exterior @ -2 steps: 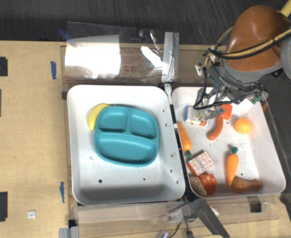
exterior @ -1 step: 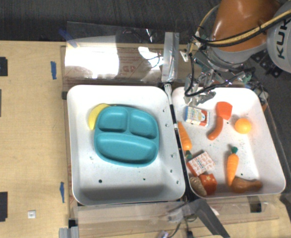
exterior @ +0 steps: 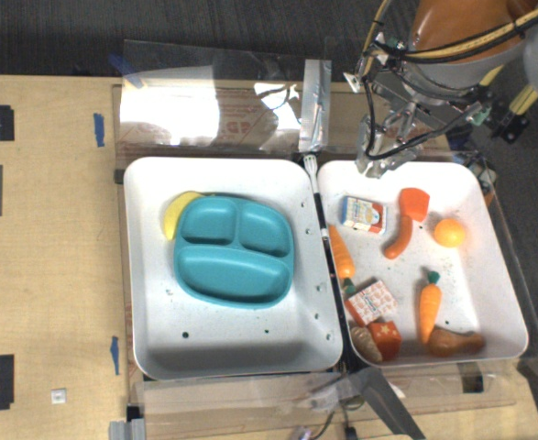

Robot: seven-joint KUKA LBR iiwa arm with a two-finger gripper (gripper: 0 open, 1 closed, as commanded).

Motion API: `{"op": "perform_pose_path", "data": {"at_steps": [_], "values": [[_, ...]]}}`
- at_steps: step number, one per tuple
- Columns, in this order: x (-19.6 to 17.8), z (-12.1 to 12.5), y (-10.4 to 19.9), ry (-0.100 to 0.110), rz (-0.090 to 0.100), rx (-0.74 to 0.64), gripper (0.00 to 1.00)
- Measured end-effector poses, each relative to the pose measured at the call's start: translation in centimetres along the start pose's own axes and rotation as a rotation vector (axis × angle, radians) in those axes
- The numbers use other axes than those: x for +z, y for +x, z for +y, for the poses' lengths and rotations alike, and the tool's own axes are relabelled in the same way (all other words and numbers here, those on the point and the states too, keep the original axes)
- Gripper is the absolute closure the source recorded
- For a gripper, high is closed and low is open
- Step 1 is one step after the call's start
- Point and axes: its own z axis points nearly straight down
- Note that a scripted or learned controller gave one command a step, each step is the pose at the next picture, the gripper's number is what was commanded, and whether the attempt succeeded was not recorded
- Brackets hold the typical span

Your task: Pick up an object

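Note:
My gripper (exterior: pixel 385 154) hangs over the far left corner of the right bin (exterior: pixel 498 273), fingers apart and nothing between them. Just below it in the bin lies a small white and blue carton (exterior: pixel 362 214). To the carton's right are a curved orange-red piece (exterior: pixel 406 220) and an orange ball (exterior: pixel 449 233). One carrot (exterior: pixel 342 256) lies along the bin's left wall and another carrot (exterior: pixel 429 306) sits nearer the front. A red-patterned box (exterior: pixel 371 301), a red item (exterior: pixel 387 338) and a brown piece (exterior: pixel 454 342) crowd the front.
The left bin (exterior: pixel 149 319) holds a teal divided plate (exterior: pixel 235 248) with a yellow item (exterior: pixel 177 212) partly tucked under its far left edge. A clear plastic sheet (exterior: pixel 214 108) lies behind the bins. Cables loop around the arm's wrist (exterior: pixel 433 53).

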Motion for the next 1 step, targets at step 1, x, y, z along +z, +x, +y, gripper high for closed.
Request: {"op": "perform_pose_path", "data": {"at_steps": [1], "values": [[0.25,0.05,0.06,-0.004,0.002,0.0,0.0]]}}
